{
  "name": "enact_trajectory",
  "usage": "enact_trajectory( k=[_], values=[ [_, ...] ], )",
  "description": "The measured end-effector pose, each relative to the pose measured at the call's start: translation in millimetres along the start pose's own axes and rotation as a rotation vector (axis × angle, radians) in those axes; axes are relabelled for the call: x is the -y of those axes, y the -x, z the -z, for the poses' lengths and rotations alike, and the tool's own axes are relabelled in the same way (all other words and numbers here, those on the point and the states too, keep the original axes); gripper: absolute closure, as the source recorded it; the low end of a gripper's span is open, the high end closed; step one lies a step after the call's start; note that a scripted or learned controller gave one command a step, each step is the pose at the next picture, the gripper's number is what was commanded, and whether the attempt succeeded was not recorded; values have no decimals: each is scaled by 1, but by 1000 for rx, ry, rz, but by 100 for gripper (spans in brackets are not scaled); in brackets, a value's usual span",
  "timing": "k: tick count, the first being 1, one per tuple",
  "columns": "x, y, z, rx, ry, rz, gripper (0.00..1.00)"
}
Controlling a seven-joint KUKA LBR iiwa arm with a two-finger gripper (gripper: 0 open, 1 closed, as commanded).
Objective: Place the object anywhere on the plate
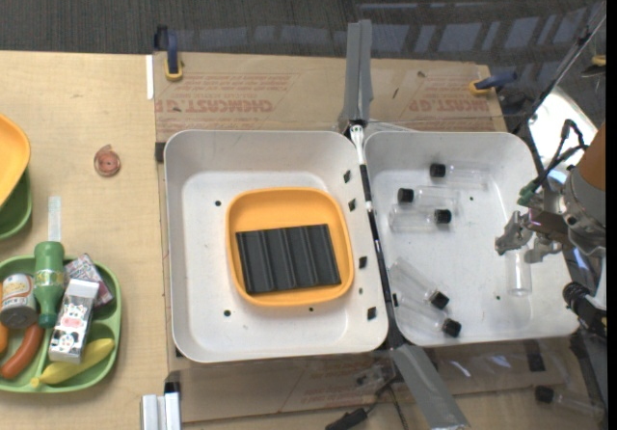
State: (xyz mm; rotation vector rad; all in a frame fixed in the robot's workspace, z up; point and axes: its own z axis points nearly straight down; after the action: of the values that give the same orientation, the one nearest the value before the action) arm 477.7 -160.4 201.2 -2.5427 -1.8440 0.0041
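The clear plastic tube (521, 276) hangs upright between the closed fingers of the gripper (522, 247) over the right bin (501, 153), well apart from the orange plate (287, 206) bearing a black ribbed block (288, 257).

Two bins sit side by side on the surface (77, 110). The left bin (193, 255) holds a plate (289, 207) at its middle, with a ridged block (288, 258) lying on it. The right bin (482, 158) holds several vials (425, 217) scattered apart. The gripper (521, 243) hangs over that bin's right side. Farther left, a tray (101, 361) of toy food rests near the surface's front edge.
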Motion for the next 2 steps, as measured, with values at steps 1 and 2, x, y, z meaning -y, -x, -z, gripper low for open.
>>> enact_trajectory(
  k=[1, 2],
  values=[
    [-58, 25, 22, 1, 1, 256, 100],
    [-142, 0, 52, 1, 2, 448, 100]
  ],
)
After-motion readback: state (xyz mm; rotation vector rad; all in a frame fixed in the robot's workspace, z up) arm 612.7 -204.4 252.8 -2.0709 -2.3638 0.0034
